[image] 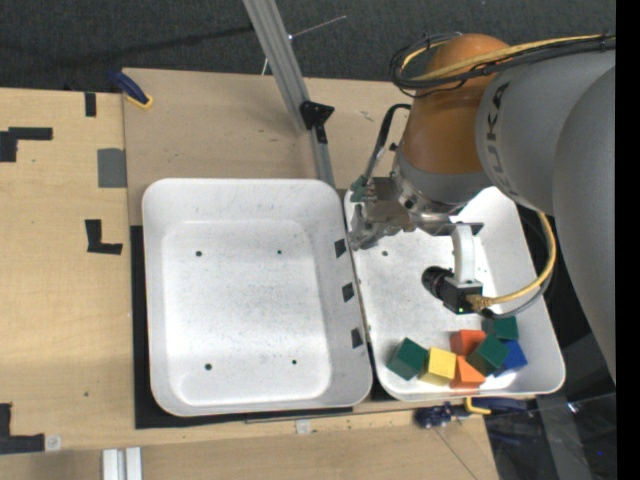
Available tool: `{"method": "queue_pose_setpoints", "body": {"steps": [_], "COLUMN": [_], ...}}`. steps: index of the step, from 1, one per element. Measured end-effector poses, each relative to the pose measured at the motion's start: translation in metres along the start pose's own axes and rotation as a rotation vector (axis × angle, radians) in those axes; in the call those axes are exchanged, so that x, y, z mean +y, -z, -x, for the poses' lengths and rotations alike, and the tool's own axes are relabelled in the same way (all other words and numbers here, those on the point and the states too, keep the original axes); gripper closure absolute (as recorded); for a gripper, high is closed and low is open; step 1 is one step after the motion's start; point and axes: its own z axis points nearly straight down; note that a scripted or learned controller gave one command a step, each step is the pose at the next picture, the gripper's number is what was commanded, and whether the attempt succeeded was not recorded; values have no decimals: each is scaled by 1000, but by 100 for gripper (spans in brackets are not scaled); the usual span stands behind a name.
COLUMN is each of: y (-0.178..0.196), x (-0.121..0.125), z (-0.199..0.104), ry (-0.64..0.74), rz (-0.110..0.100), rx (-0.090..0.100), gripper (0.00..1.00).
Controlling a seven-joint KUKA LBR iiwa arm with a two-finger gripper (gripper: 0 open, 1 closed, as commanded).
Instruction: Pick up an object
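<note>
1. A dark green block [407, 357] is seen at the left end of the cluster, lying on the floor of the right bin [400, 268] near its front wall.
2. A yellow block [439, 364] is set touching its right side.
3. An orange block [466, 371] follows to the right, and another orange or red piece [465, 342] is seen just behind.
4. Two green blocks [494, 350] are found at the right, and a blue one [513, 357] seems to lie partly beneath them.
</note>
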Motion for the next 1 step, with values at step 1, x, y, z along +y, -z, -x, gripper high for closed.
{"method": "queue_pose_setpoints", "body": {"steps": [1], "y": [-5], "x": [-3], "z": [-55], "ry": [-1], "rz": [-2], "rx": [-1], "gripper": [100]}}
